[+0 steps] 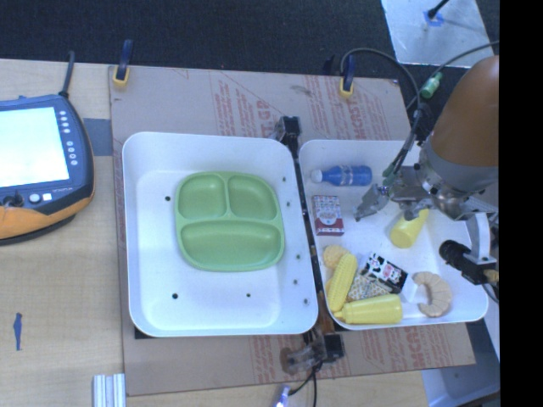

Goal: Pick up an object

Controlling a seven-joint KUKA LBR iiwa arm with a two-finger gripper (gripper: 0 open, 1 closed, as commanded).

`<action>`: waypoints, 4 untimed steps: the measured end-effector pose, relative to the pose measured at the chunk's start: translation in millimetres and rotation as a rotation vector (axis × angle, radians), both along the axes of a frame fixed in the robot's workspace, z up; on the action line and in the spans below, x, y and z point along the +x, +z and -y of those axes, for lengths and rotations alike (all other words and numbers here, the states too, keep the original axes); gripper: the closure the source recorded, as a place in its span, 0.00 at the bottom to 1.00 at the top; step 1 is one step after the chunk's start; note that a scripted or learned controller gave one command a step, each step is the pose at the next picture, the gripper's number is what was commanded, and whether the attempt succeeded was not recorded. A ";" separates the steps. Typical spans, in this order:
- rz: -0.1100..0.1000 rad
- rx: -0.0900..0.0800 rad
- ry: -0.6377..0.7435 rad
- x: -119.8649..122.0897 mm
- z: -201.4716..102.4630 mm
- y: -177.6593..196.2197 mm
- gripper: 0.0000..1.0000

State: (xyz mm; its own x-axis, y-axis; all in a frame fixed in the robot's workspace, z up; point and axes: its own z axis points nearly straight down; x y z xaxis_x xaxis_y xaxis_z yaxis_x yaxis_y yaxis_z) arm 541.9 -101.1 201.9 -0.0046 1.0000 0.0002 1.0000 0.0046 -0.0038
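A small yellow bottle-shaped object sits in the right bin, directly under the gripper, whose grey fingers spread apart above it; nothing is clamped between them, though one finger overlaps the object's upper end. Left of the yellow object lies a small red-and-white box, and beyond that, toward the bin's far wall, a blue bottle on its side. Nearer the camera from the yellow object lie a corn cob, a black-and-white packet, a yellow block and a croissant. The left bin holds a green divided plate.
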 end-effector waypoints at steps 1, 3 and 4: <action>0.001 -0.002 -0.003 -6.6 82.2 -18.1 0.00; 0.006 0.000 0.001 58.1 18.2 13.2 0.00; -0.002 -0.001 0.002 98.8 16.0 -105.9 0.00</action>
